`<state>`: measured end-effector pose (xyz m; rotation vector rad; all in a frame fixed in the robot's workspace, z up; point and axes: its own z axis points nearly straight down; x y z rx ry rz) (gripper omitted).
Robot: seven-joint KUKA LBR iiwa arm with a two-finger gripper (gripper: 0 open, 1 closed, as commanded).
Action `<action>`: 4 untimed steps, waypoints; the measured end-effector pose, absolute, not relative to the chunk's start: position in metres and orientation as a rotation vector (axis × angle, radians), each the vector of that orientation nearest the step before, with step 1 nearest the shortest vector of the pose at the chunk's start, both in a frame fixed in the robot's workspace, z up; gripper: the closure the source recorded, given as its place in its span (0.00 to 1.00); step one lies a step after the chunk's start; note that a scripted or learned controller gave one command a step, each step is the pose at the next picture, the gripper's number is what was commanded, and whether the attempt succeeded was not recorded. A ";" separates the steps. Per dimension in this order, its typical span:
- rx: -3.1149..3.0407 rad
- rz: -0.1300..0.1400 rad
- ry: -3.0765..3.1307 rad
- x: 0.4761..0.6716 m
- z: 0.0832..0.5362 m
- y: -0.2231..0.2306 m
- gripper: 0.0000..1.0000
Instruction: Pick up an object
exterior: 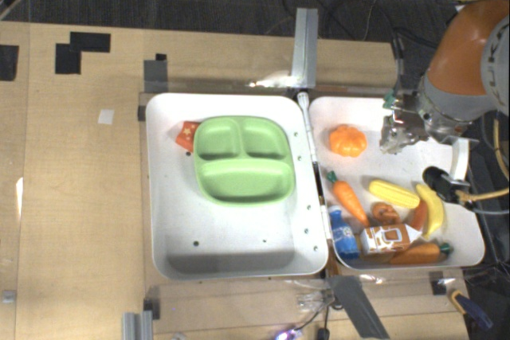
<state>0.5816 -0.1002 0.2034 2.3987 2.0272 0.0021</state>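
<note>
- We see the gripper (396,135) poised over the far part of the right bin (374,109), just right of the orange pumpkin (348,140) and not touching it.
- Nothing lies between its fingers; whether they stand apart or together we cannot tell at this size.
- The candidate objects crowd the near half of that bin: a carrot (349,200), a corn cob (393,193), a banana (432,209), a small brown item (385,212), a blue bottle (343,236) and a carton (386,239), several touching one another.
- The left bin (171,235) holds a green divided plate (242,158) with a red-orange piece (186,136) at its far-left corner.
- We judge the step in hand to be the approach: no object is yet selected or lifted.
- The next move calls for centring over one object, and the pumpkin, standing apart from the rest, seems the easiest; then a straight descent and a closing on its sides.
</note>
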 end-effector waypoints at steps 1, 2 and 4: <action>2.448 0.003 1.968 0.596 0.185 -0.046 1.00; 2.448 0.003 1.968 0.596 0.185 -0.046 0.00; 2.251 0.009 2.182 0.668 0.087 -0.093 0.00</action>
